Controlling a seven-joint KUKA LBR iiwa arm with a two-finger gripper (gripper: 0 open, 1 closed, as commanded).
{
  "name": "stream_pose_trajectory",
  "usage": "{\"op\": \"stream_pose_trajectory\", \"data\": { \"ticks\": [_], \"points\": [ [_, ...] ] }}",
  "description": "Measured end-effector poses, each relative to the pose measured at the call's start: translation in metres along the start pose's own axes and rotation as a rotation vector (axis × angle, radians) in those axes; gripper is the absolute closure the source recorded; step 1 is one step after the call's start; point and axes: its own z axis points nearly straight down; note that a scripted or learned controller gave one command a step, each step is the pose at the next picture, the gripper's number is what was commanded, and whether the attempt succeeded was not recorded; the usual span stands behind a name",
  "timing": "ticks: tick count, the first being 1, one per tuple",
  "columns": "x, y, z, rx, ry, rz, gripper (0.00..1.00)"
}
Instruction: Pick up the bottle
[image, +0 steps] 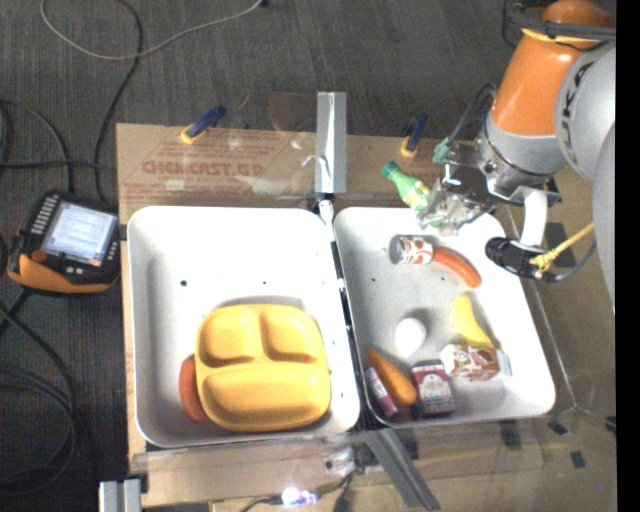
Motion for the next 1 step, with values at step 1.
{"op": "stream_pose_trajectory", "data": {
  "ticks": [1],
  "points": [
    [0.0286,0.0325,-0.0619,0.000,0.000,0.030,1.00]
  ]
}}
